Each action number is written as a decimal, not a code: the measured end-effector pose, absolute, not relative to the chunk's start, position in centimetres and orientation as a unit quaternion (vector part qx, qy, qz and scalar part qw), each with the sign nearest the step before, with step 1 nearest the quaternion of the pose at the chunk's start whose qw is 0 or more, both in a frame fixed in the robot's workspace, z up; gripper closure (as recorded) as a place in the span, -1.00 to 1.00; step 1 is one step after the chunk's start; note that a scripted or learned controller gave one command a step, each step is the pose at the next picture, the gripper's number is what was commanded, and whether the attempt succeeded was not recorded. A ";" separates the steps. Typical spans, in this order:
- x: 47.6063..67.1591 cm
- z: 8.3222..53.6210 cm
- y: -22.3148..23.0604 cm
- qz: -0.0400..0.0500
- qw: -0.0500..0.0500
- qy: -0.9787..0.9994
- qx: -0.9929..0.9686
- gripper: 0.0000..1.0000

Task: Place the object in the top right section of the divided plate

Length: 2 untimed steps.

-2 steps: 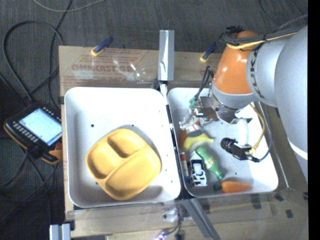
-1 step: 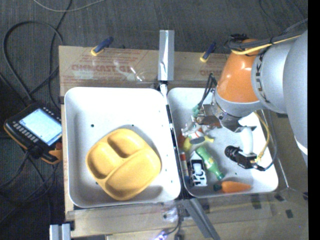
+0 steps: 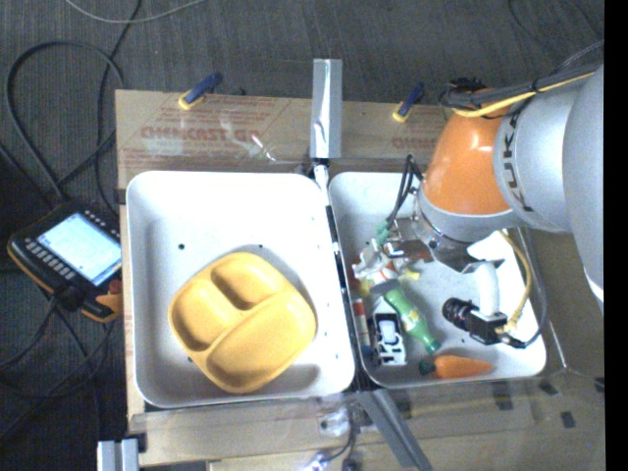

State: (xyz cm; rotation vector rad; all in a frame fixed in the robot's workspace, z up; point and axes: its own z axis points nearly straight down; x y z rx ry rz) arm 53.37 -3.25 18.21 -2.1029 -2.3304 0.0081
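The yellow divided plate (image 3: 243, 319) sits in the left bin (image 3: 157, 204), a smooth, rounded plastic dish with three shallow sections and soft raised ridges between them, turned a little askew. Nothing lies in any of its sections. The things to pick from are in the right bin (image 3: 535, 356): a green bottle-like piece (image 3: 410, 320) lying slantwise, a black and white packet (image 3: 389, 340) beside it near the bin's left wall, an orange carrot-shaped toy (image 3: 461, 366) at the near edge, and some small pale bits by the green one's upper end.

The arm's orange band (image 3: 469, 170) and grey wrist hang over that bin, and the gripper (image 3: 392, 251) reaches down among the pale bits; I cannot tell how wide it stands.

Both bins are glossy white with rounded corners, resting on a board with blue clamps (image 3: 200, 89) at its far edge. Dark carpet with loose cables surrounds the bench, and a handheld pendant (image 3: 69, 258) with a lit screen lies at the left.
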 end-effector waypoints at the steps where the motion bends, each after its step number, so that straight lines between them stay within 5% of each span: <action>1: 54.5 18.2 -1.8 0.001 0.002 -0.749 -0.663 1.00; 2: 60.2 18.2 -2.6 0.002 0.001 -0.757 -0.653 1.00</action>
